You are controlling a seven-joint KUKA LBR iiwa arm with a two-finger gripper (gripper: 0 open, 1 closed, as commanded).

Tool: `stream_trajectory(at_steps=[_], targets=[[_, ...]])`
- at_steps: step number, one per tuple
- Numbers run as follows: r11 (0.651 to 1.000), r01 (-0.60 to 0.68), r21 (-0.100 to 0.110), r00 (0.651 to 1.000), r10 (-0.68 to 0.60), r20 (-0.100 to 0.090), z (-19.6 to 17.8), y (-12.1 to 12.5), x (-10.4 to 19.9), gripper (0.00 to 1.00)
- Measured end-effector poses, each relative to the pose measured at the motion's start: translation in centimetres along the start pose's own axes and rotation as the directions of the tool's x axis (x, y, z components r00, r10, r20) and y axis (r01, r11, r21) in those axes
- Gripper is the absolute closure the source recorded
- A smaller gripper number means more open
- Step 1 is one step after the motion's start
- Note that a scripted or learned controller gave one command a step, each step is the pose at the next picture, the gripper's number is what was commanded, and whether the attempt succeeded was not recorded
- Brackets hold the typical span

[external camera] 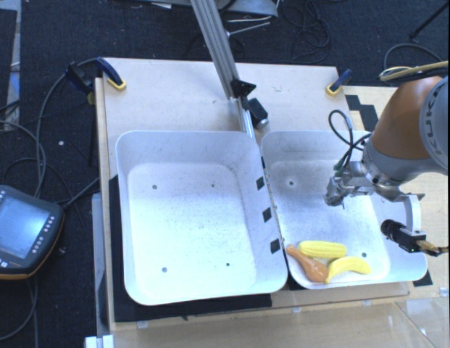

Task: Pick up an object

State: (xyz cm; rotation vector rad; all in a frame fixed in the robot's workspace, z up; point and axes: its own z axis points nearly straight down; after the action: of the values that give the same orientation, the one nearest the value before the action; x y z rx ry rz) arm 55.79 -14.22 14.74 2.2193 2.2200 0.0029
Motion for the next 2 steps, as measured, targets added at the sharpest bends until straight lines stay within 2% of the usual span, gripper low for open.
stream_trajectory(at_steps=[1,2], targets=[[1.000,0.000,-0.001,1.000,0.000,0.000,-6.1,0.4,-0.3,1.00],[1.000,0.000,0.001,1.000,0.000,0.000,-8.9,0.5,-0.3,1.00]])
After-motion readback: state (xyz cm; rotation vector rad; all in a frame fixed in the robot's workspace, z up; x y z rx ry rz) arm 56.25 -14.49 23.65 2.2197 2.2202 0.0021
